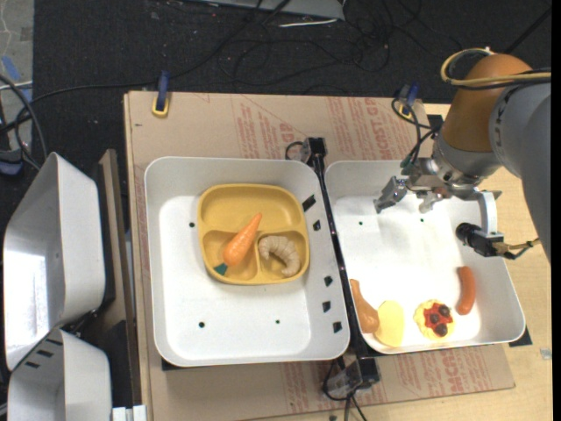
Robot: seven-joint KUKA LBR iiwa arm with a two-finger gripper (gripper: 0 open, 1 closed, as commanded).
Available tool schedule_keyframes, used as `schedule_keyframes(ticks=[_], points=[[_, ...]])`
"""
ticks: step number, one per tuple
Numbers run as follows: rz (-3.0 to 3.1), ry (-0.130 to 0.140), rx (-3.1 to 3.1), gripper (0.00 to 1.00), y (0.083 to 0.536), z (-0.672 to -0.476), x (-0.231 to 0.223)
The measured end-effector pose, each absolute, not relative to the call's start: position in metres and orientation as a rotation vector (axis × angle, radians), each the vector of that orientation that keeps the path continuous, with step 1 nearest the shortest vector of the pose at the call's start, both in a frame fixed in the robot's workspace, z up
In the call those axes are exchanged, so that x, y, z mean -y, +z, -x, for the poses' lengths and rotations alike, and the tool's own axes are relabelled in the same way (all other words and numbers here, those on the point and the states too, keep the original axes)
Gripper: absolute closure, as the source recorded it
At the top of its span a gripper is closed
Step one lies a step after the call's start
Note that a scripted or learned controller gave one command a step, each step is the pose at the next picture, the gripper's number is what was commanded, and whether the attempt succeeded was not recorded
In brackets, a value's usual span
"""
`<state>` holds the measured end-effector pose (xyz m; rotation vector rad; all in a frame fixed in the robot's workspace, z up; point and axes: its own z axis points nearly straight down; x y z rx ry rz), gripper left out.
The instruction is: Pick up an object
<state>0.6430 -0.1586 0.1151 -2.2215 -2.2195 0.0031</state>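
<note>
The sausage is seen lying in the right bin, near its right wall, below and to the right of the claw. It is judged light, smooth and somewhat slippery, best pinched across its narrow middle. The claw is spread wide with nothing between its fingers, hovering over bare bin floor. A small pizza and a yellow piece are found further below the claw, a carrot far to its left

Grey arm, orange band above wrist, cable looped over it; metallic pincer.
</note>
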Motion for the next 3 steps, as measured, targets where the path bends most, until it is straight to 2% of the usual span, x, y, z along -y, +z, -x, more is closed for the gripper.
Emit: schedule_keyframes(ticks=[1, 3], points=[[2.224, -0.001, 2.224, 1.00, 0.128, -0.644, 0.159], [2.223, -0.007, 2.230, 1.00, 0.253, -0.637, 0.153]])
